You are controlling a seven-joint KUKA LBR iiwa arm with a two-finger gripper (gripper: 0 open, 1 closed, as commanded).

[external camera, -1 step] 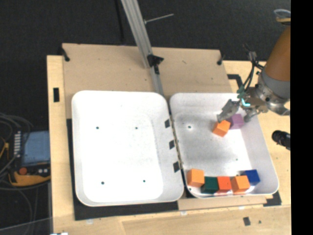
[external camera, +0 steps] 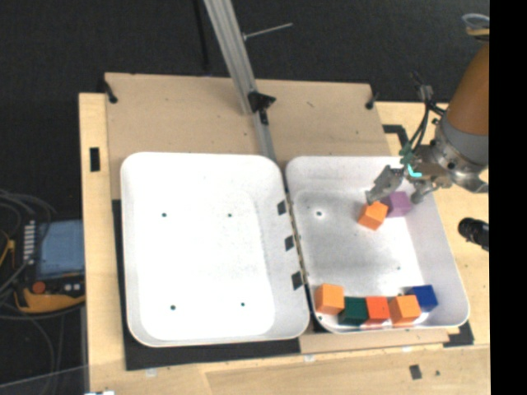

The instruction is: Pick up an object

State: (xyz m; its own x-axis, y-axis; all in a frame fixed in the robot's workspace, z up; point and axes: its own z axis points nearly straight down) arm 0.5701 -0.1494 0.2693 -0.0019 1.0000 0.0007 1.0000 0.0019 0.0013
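Orange cube (external camera: 373, 215) lies in the upper part of the right bin (external camera: 440, 257), turned so its corners point up and down the view; being a cube, it shows no long axis. Claw (external camera: 401, 188) hangs just above and to the right of it, fingers spread apart and gripping nothing, one finger (external camera: 381, 186) reaching down-left toward the cube. A purple block (external camera: 400, 203) sits just beside the cube on its right, partly under the claw. Along the bin's lower wall stands a row of blocks: orange block (external camera: 330, 297), green block (external camera: 355, 309), a red-orange block (external camera: 377, 307), another orange one (external camera: 404, 308) and a blue block (external camera: 423, 296), closely packed. Left bin (external camera: 140, 245) adjoins on the worktop (external camera: 95, 220).
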